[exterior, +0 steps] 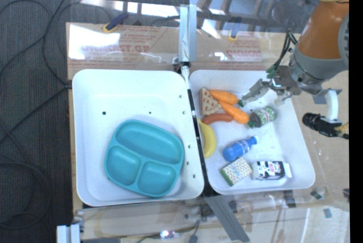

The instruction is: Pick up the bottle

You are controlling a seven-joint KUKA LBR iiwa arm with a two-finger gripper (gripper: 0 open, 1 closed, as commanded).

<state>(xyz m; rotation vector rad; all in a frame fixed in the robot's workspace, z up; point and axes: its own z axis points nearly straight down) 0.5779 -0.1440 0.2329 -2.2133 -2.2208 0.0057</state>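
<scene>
Two fingers of the tool (266, 91) are seen spread apart, clamped on nothing, above the right bin (303, 156). Just beside it lie a small green can (262, 116) and two carrots (232, 105). The blue bottle (239, 148) lies on its side nearer the bin's middle, apart from the tool, between a banana (208, 139) and a milk carton (271, 170). The arm (320, 43) is extended in from the right.

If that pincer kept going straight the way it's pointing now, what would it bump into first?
Probably the carrots. The pincer points left and slightly downward over the right bin, and they lie just beyond its tip. Its height above them is unclear, so it might pass over.
</scene>
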